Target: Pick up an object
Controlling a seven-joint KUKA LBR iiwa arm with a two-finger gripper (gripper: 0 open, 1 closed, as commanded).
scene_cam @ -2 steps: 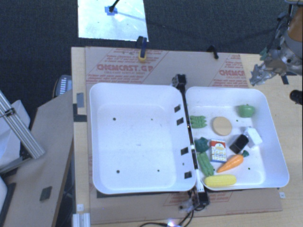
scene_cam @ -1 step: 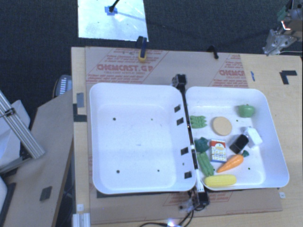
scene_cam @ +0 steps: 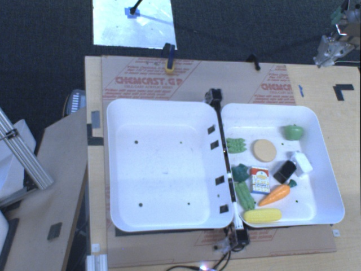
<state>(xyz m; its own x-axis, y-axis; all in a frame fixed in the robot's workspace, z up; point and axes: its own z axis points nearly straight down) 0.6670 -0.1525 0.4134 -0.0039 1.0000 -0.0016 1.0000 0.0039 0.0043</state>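
Observation:
The right bin point(scene_cam: 324, 151) holds several small toy items. A green round fruit point(scene_cam: 293, 131) lies at its far right, a tan disc point(scene_cam: 264, 150) near the middle, and a light green pod point(scene_cam: 236, 145) by the left wall. Nearer the front are a white block point(scene_cam: 303, 162), a black block point(scene_cam: 285, 171), a red and white box point(scene_cam: 259, 180), an orange carrot point(scene_cam: 274, 194), a yellow corn cob point(scene_cam: 262, 215), a dark green floret point(scene_cam: 240, 172) and a green cucumber point(scene_cam: 245, 196). My gripper point(scene_cam: 334, 45) hangs at the top right corner, high and far beyond the bin.
The left bin point(scene_cam: 163, 162) sits beside the right one, with a black-clipped divider point(scene_cam: 220, 151) between them. A cardboard sheet point(scene_cam: 197, 78) lies under both. A shiny metal plate point(scene_cam: 133, 16) rests on the dark floor behind the bench.

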